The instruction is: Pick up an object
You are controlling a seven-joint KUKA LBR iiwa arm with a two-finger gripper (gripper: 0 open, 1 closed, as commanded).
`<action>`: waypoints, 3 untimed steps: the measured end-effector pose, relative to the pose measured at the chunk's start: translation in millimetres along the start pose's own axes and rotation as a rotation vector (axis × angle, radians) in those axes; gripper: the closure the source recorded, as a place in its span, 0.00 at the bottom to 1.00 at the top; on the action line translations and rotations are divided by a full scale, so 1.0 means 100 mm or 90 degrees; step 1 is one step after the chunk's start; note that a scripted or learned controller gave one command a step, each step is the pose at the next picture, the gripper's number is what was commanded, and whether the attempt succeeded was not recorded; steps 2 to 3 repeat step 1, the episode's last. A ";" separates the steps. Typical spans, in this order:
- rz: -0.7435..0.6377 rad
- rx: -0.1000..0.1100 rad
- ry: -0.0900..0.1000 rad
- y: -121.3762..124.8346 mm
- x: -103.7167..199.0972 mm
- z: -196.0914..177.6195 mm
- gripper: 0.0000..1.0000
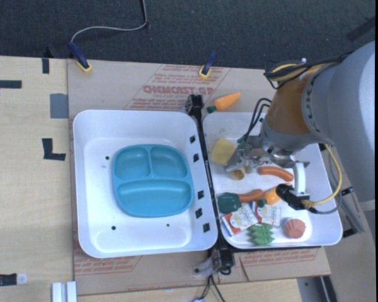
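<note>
My gripper reaches down into the right bin, its tip low over the bin's upper left part. Right beside it lies a yellow block, and a small tan piece sits just under the tip. An orange sausage-like piece lies to the gripper's right. Lower in the bin are a carrot with a green top, a small orange ball, a printed packet, a green leafy toy and a reddish ball.
The left bin holds a blue divided plate. A loose orange carrot lies on the cardboard behind the bins. A black divider with clips runs between the bins. The arm's grey body and cables cover the right bin's upper right.
</note>
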State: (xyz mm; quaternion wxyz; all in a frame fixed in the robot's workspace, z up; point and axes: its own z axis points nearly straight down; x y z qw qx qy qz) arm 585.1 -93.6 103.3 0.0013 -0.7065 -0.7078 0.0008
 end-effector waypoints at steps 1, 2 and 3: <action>0.000 -0.002 0.000 0.22 0.58 -0.81 1.00; 0.000 -0.002 0.000 0.22 0.58 -0.81 1.00; 0.000 -0.002 0.000 0.22 0.58 -0.81 1.00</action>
